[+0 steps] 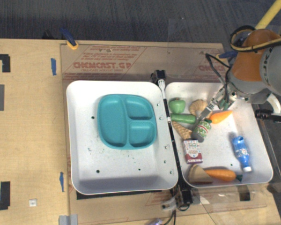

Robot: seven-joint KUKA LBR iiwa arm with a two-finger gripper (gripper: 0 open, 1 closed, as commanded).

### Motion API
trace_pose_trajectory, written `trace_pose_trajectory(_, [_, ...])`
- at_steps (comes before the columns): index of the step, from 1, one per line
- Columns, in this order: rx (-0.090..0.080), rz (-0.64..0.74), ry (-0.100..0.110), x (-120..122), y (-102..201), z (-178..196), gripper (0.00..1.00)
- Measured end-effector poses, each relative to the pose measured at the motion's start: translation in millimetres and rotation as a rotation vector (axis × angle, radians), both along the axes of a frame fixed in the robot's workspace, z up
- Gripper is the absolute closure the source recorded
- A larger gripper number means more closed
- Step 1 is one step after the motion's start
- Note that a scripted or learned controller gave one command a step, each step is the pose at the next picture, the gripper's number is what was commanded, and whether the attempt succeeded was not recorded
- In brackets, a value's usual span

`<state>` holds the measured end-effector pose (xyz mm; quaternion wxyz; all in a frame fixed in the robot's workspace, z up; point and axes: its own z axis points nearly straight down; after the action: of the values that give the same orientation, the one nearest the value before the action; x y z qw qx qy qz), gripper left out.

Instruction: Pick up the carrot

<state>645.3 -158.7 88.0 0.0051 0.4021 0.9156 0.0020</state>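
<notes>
Tapered orange carrot (220, 174) beside blue bottle (241, 153).

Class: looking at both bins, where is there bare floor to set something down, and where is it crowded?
Left bin: bare floor below and beside the teal tray. Right bin: a bare patch between the small carton and blue bottle. Crowded: its upper left, around the gripper.

- The robot arm (271, 71) is grey, round and thick, a bit like a fat pipe.
- It has a bright orange band (249, 60) near its end.
- A thin black and yellow cable (239, 34) loops over the orange part.
- The gripper (215, 104) is small and made of shiny silver metal.
</notes>
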Motion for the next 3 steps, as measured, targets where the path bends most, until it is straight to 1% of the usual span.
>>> trace_pose_trajectory(1, [0.001, -0.167, 0.003, -54, 20, 1, 0.0])
trace_pose_trajectory(2, [-0.002, -0.164, -0.008, -51, 20, 15, 1.0])
trace_pose_trajectory(3, [0.005, -0.154, -0.001, -57, 106, 101, 1.0])
